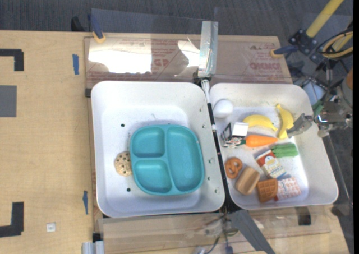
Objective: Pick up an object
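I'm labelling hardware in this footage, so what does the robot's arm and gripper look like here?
At the right edge, over the right bin, little of the arm is in frame. The gripper is a small grey metallic piece with silvery parts behind it. Farther right sits dark machinery with yellow cables. Its jaws are too small to make out.

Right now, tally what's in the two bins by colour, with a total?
Teal: 1, divided plate
Yellow: 2, bananas
Orange: 2, carrot, waffle
Brown/tan: 3, cookie, pretzel, bread roll
White: 1, egg
Green: 1, green piece
Mixed print: 3, small packets
Total: 13
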Controlling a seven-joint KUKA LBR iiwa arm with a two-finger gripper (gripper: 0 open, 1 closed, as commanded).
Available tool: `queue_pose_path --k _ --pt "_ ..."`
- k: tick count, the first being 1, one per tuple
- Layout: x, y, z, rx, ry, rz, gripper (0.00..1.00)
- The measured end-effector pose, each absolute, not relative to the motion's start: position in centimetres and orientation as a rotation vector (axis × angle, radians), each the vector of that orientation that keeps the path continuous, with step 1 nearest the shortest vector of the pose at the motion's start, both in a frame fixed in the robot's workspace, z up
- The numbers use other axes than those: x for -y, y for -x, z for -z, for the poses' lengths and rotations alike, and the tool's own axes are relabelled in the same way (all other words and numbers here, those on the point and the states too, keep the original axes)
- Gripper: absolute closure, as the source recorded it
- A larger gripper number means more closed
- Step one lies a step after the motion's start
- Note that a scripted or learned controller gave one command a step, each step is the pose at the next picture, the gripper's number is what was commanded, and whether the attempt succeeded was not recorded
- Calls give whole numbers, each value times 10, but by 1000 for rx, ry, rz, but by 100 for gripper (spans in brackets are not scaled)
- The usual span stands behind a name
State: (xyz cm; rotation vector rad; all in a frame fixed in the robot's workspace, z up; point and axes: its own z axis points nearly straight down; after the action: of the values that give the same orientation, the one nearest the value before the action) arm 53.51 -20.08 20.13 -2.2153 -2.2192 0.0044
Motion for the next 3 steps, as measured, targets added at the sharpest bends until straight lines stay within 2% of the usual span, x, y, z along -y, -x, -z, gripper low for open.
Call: queue_pose_path --k 1,2,3 --pt "206 -593 -96 1956 2440 19 0" --pt "209 -592 -102 1961 2442 5 100" --pt "140 -570 -245 1819 2572 19 100"
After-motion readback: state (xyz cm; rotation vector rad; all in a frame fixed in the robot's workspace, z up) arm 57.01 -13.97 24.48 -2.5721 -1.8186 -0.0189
